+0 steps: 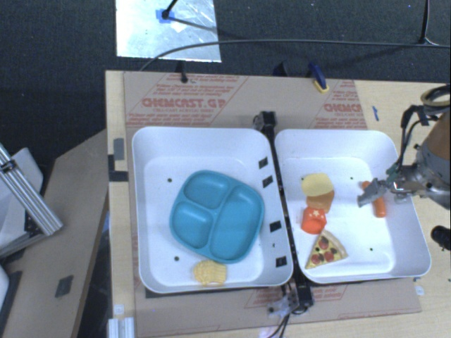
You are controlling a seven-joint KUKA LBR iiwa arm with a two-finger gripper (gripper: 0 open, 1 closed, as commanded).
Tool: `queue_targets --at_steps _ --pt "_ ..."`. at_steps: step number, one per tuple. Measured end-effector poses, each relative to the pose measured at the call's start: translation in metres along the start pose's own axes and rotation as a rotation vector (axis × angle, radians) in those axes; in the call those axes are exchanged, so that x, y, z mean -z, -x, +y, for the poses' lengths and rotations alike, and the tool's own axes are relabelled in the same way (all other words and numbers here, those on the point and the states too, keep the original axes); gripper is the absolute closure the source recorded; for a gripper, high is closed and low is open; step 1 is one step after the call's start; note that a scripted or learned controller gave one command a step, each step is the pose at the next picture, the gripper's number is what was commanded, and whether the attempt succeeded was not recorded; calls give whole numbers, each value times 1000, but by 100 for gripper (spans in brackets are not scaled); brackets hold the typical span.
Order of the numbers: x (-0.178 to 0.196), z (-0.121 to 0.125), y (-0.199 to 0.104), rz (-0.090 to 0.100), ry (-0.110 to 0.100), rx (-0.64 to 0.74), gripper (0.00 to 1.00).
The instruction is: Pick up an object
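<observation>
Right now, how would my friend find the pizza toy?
Look in the right-hand white bin, the one without the blue plate. Go to its near edge, below the orange toy. The pizza slice is the only triangle, yellow with red dots.

Arm (435, 162) cut off by the right edge, only wrist end in frame. Gripper (372, 193) small and blurry, finger gap unreadable. Small orange object (380, 206) right under its tip, partly covered, contact unclear. Left of gripper, yellow piece (318, 185) overlaps a brown one (320, 201); shapes too small to identify.
</observation>
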State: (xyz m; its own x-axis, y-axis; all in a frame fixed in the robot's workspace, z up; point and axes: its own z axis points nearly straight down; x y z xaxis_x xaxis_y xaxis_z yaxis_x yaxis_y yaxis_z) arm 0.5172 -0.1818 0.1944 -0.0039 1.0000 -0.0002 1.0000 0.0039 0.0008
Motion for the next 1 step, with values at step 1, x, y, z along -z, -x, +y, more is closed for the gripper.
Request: queue_targets --at_steps 1 --pt "-61 3 -6 1 -3 -2 0"
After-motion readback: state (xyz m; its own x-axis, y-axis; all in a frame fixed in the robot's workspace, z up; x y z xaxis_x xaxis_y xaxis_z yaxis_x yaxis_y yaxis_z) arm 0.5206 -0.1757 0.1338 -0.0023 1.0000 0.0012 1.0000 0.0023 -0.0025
